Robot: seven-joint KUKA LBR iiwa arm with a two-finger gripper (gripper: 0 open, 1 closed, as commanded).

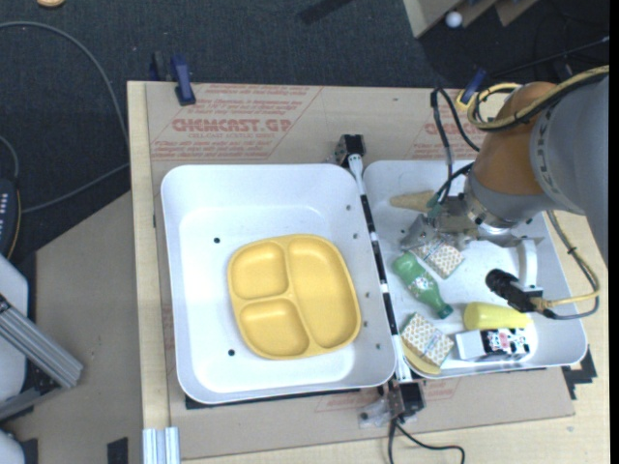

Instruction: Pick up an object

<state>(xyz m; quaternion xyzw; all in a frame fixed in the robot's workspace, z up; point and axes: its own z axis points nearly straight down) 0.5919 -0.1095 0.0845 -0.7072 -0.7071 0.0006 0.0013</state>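
The green bottle (pixel 421 283) lies in the right bin (pixel 571 341), long axis slanting from upper left to lower right. A checkered packet (pixel 440 255) sits just beside it; the gripper (pixel 435 222) hovers above that (jaws' state: cannot tell). Yellow tray (pixel 293 295) fills the left bin (pixel 193 220).

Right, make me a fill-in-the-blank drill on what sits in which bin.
1. The yellow divided plate lies in the ____ bin.
2. That plate has ____ compartments.
3. The green bottle lies in the ____ bin.
4. The claw hovers over the ____ bin.

Missing words: left; three; right; right
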